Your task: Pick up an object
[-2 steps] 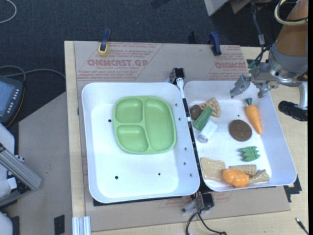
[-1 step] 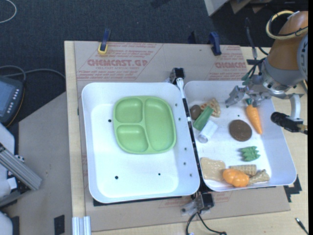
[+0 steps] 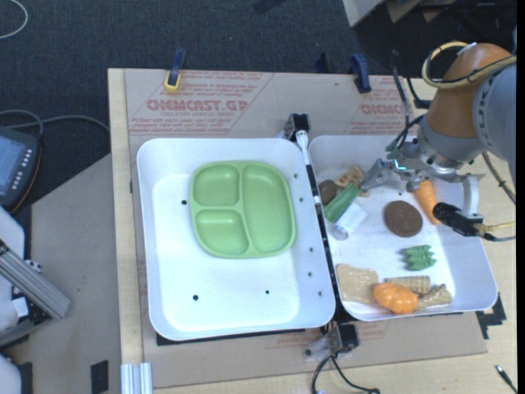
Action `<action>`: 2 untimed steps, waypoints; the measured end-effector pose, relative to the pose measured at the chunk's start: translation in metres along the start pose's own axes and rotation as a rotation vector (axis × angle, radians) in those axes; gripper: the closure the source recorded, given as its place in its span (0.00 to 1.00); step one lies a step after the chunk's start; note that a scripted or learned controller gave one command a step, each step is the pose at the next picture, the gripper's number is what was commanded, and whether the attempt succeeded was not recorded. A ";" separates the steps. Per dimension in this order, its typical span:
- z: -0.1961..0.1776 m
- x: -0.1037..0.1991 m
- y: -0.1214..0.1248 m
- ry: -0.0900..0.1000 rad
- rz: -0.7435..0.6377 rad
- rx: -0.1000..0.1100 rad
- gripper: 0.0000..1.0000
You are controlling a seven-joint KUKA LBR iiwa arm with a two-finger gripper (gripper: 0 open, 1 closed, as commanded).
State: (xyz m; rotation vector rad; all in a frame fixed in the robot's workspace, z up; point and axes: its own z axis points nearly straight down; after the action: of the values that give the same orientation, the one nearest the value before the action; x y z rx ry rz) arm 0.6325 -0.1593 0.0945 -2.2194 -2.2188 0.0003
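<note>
The right bin [image 3: 484, 279] holds several toy foods. A brown round cookie [image 3: 403, 218] lies in the middle, with an orange carrot [image 3: 425, 198] just to its upper right. A green leafy piece [image 3: 419, 257] sits below the cookie. At the bin's left side are a long green piece [image 3: 340, 202], a white piece [image 3: 350, 221], a brown lump [image 3: 328, 191] and a tan piece [image 3: 353, 176]. Along the front lie a bread slice [image 3: 354, 281], an orange fruit [image 3: 394, 297] and waffle crackers [image 3: 426, 289]. My gripper [image 3: 395, 167] hovers low over the bin's back part, left of the carrot and above the cookie.
The left bin [image 3: 164, 302] bears a green divided plate [image 3: 243, 208]. A black ridge [image 3: 316, 212] separates the two bins. Clamps [image 3: 173, 74] hold the cardboard sheet at the back. The arm's orange-banded wrist [image 3: 459, 89] rises over the right bin's back right corner.
</note>
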 end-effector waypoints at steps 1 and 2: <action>0.005 -0.001 0.002 -0.001 -0.001 -0.003 0.00; -0.007 -0.001 0.004 -0.004 -0.001 -0.011 1.00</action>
State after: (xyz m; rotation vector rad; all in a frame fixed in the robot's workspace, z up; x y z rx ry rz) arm 0.6362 -0.1604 0.1020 -2.2258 -2.2277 -0.0079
